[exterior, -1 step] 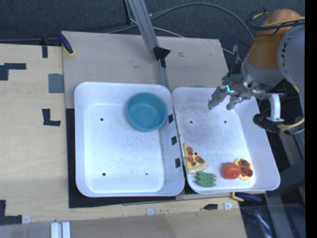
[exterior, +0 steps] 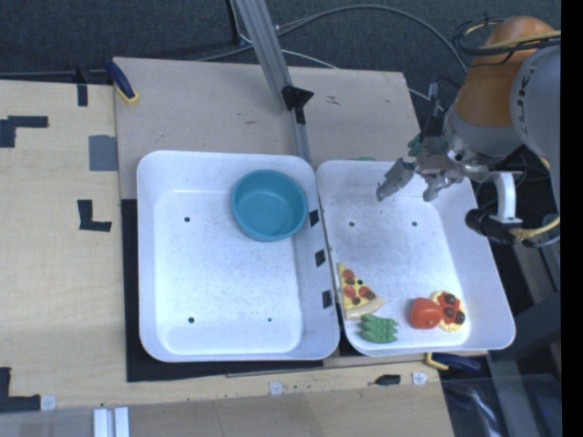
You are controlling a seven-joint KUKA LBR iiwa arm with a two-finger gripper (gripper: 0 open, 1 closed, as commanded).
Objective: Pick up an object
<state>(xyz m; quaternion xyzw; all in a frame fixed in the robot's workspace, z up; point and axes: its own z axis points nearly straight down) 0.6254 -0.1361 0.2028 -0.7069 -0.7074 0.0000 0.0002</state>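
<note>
Red and yellow toy food, a pizza slice [exterior: 357,294], a green toy [exterior: 380,329] and a tomato [exterior: 424,312], lies at the near end of the right bin [exterior: 474,271]. The tool [exterior: 412,182] hangs over the far end, well apart, fingers spread with nothing between them. Nothing is picked up yet. A blue bowl [exterior: 269,205] sits in the left bin [exterior: 173,271].

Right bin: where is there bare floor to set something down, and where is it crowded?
The right bin has bare floor through its middle, between the gripper at the far end and the toys at the near end. The near edge is crowded: pizza slice, green piece, red-and-yellow toy. The left bin is bare nearer than the blue bowl.
</note>
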